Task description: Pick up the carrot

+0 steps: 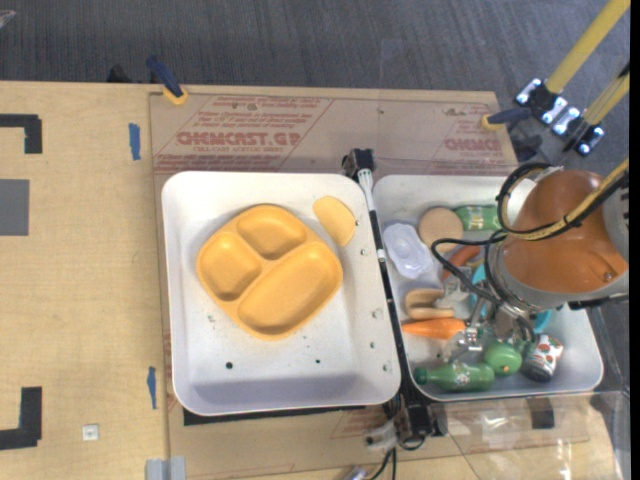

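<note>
The carrot [433, 329] is a short orange piece lying flat in the left half of the right bin [590, 378], pointing left-right. My gripper [468, 344] hangs low over the bin just right of the carrot's right end, above a green bottle-shaped toy [455, 374]. The arm's orange band [560, 243] sits above it and hides the bin's right middle. Nothing can be made out in the gripper.
The right bin is crowded: a clear plastic piece [405, 250], a tan round item [437, 225], a green can [475, 216], a bun [424, 299], a green fruit [503, 358] and a small red-white item [541, 359]. The left bin [200, 368] holds a yellow divided plate [268, 268] and a yellow chip [335, 218].
</note>
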### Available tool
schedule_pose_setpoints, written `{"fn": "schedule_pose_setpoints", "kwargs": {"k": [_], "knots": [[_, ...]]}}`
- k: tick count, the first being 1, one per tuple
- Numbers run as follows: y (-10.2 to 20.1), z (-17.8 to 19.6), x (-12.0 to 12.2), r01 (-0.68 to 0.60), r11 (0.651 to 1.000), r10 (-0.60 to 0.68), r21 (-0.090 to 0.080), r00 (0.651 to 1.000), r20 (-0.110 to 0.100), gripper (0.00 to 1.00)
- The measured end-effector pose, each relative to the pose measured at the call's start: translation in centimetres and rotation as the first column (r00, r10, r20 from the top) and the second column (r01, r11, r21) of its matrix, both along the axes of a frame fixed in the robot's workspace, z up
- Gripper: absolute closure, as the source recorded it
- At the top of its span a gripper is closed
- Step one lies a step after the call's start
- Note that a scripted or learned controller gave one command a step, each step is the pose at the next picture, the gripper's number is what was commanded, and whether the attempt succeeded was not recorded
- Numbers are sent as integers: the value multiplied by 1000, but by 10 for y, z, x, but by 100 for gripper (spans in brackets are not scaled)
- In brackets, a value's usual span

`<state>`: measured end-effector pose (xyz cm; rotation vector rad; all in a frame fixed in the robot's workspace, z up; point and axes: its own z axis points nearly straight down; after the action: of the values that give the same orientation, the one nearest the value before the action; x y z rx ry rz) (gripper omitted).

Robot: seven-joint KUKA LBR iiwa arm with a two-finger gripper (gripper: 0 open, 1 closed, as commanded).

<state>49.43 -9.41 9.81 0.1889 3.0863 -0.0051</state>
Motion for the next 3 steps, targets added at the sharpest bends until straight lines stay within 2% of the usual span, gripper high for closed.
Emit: {"fn": "schedule_pose_setpoints", "kwargs": {"k": [1,2,3], "knots": [[-1,-1,17,333,943,-333,17,943,-14,0],[1,0,24,564,826,-563,26,826,-18,0],[1,-1,23,777,629,-777,37,630,-20,0]]}}
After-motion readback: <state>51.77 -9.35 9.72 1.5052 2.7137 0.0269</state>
